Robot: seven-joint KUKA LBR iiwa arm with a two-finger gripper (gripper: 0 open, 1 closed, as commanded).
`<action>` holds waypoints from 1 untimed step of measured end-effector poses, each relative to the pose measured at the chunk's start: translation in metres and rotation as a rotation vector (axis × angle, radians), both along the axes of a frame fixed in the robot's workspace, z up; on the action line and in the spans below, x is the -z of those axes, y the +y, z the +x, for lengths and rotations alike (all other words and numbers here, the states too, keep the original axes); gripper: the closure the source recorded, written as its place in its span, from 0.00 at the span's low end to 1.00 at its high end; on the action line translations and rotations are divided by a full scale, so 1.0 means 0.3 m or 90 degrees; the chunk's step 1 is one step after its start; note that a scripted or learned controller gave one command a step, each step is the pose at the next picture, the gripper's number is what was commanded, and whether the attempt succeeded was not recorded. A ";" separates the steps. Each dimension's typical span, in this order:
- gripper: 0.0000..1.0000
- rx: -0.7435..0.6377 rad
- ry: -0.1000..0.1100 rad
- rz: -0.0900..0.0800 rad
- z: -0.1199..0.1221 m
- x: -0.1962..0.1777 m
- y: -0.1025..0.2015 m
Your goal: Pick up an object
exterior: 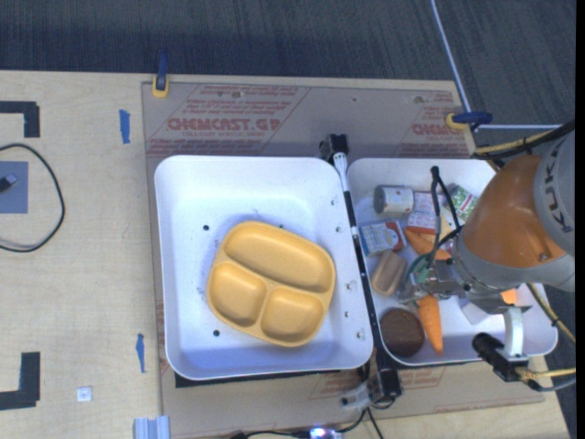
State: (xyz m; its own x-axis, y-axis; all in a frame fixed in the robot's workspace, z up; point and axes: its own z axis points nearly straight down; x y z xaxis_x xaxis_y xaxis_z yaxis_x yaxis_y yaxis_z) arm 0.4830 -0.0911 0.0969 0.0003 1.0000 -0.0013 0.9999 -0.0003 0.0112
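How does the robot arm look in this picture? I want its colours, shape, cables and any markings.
The arm enters from the right. It is rounded and bulky, with a wide orange band and grey casing beside it bearing part of dark lettering. Below the band sits a grey wrist section. Thin dark cables run along it. The pincer itself is hard to make out against the clutter.

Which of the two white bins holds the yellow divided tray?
The left bin: the yellow three-compartment tray lies there alone. The right bin holds the carrot and other small items.
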 end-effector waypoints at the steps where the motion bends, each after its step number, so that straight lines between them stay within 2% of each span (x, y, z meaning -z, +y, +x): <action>1: 1.00 -0.001 0.006 0.002 0.222 -0.294 0.277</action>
State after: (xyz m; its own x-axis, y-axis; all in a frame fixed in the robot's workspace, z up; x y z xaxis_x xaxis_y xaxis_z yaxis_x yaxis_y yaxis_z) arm 0.5496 -0.0081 0.1852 -0.0014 1.0000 0.0014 1.0000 0.0014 0.0017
